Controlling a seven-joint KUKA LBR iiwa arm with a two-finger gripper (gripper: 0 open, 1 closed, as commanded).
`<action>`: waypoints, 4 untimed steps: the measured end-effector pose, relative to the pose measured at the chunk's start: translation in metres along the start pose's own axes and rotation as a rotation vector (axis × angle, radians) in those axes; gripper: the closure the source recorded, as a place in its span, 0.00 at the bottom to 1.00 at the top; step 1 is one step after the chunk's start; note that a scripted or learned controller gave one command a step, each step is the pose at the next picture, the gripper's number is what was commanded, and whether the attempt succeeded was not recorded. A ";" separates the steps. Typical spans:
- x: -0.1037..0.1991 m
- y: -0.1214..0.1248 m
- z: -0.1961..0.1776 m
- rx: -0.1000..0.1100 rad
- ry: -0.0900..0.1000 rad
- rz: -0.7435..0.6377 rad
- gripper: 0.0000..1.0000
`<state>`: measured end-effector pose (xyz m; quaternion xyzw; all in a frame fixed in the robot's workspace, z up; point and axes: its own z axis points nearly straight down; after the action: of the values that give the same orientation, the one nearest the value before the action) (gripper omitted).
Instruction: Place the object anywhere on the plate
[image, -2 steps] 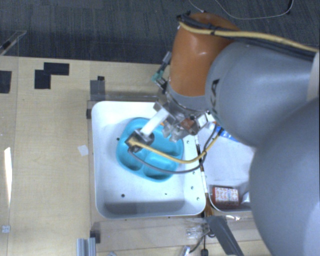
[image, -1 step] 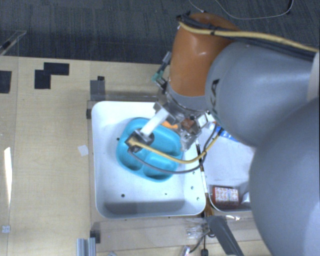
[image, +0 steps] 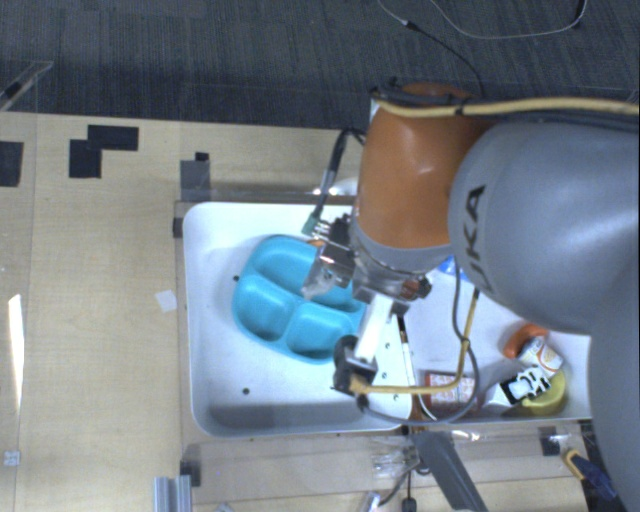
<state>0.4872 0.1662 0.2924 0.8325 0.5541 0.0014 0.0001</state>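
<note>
Hovering over the right edge of the blue divided plate (image: 275, 300), at the middle of the frame, the gripper (image: 328, 268) sits under the bulky grey and orange wrist. That wrist hides its tip, so whether it is open, closed or carrying anything cannot be told from here. The plate lies in the left white bin (image: 200, 320), toward that bin's upper right, and its visible sections look bare.

The object to be placed is therefore either hidden beneath the wrist or one of the things in the right bin (image: 487, 325) at the lower right of the frame. Those are an orange-capped bottle (image: 527, 345), a yellow and black item (image: 535, 388) just beside it, and a red and white packet (image: 445, 388) nearer the bins' shared wall.

If something is carried, the step in hand is probably the release. Doing it well means shifting a little toward the left of the frame, so the drop lands inside a section and not on the raised rim, then lowering close before letting go. Open bin floor lies left of and below the plate; the bin's top wall is near
</note>
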 end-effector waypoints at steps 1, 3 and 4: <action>0.075 0.000 0.077 0.003 -0.003 0.121 0.00; 0.048 -0.021 0.087 0.001 -0.001 0.176 0.00; 0.011 -0.004 0.057 -0.001 0.000 0.247 0.00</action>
<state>0.4875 0.1777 0.2358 0.8944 0.4472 0.0017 0.0001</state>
